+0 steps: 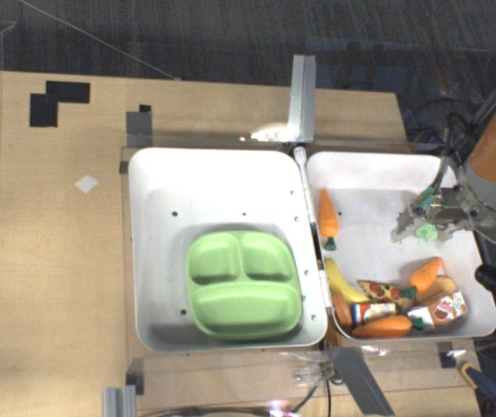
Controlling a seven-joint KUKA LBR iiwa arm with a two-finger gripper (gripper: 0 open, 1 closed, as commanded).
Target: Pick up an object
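My gripper hangs over the bare floor in the right part of the right bin, reaching in from the right; it is open with nothing between its fingers. A small carrot lies along that bin's left wall. A pile sits at the bin's front: a yellow banana, an orange carrot, a longer carrot and printed packets. The pile lies a little in front of the gripper and apart from it.
The left bin holds a green divided plate in its front half. A metal post stands behind the wall between the two bins. Wooden bench top spreads to the left.
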